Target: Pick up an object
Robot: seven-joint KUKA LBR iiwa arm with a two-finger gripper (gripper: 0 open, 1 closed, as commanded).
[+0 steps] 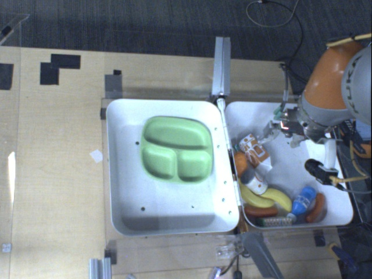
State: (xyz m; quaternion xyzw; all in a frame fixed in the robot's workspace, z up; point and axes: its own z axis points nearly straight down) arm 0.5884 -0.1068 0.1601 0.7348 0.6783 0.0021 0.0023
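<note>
The claw's state cannot be told; the carton at its seven o'clock could be nudged aside.

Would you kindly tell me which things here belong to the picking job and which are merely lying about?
Job: claw; right bin with banana, blue bottle, small printed carton.

Lying about: green divided tray in left bin; black cable.

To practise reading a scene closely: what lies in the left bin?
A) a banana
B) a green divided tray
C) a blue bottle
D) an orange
B: the green divided tray lies alone in the left bin; the banana is in the right bin.
</note>
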